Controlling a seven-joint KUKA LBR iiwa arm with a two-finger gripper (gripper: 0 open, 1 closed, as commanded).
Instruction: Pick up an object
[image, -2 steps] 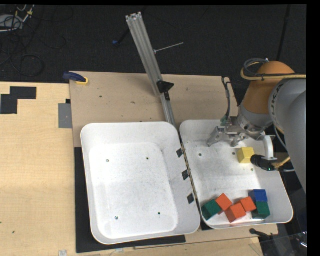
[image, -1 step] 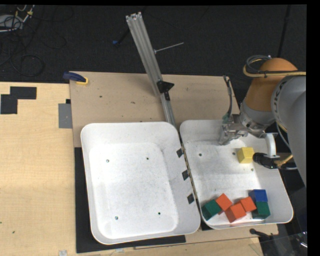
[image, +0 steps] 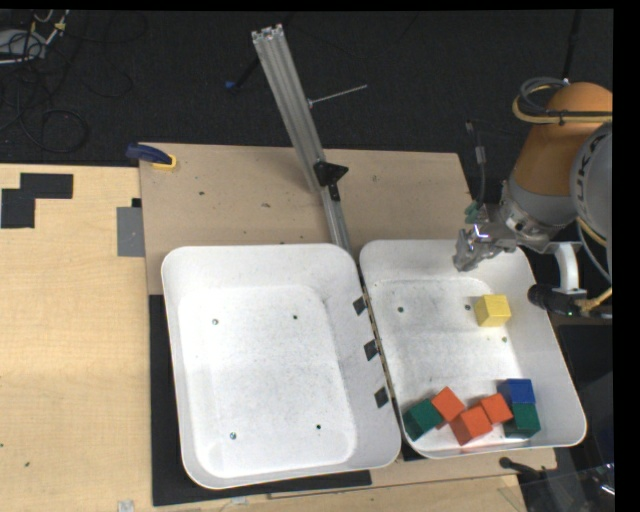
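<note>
My gripper (image: 470, 252) hangs over the far edge of the right bin (image: 560, 370), near its back rim. It's small and part blurred from this angle, so can't tell if my jaws are apart or together; nothing seen between them.

Blocks all sit in the right bin. Yellow cube (image: 492, 310) lies alone, just fwd and right of my gripper, apart from it. The rest cluster at the near rim: green block (image: 423, 417) at left, touching an orange block (image: 447, 403); a 2nd orange (image: 471, 424) and a 3rd orange (image: 496, 408) right beside; then a blue cube (image: 518, 390) w/ a dark green block (image: 524, 418) just in front of it.

Left bin (image: 190, 270) sits alongside, touching the right one. A metal rail (image: 295, 110) slants across the bench behind the bins.
</note>
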